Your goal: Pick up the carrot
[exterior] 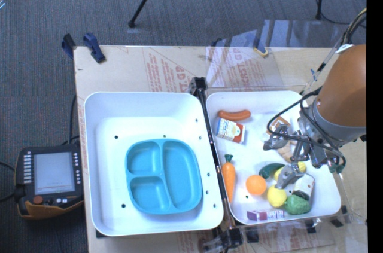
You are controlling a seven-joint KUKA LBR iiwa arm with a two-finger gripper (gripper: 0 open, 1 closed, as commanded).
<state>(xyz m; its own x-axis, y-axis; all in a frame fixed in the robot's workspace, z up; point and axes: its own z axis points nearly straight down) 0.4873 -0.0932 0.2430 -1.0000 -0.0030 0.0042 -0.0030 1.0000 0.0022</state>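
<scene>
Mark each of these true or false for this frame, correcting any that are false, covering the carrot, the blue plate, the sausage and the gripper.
1. The carrot lies in the right bin, near its left wall. True.
2. The blue divided plate sits in the right bin. False: it sits in the left bin.
3. The gripper holds the carrot. False: it is over the right side of the bin, apart from the carrot.
4. The sausage lies farther back than the carrot. True.

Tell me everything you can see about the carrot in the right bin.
The carrot is orange with a small green top, and looks like a plastic toy. It lies flat near the left wall of the right bin, top pointing to the far side, tip to the near side. Nothing holds it; the gripper is farther right.
</scene>
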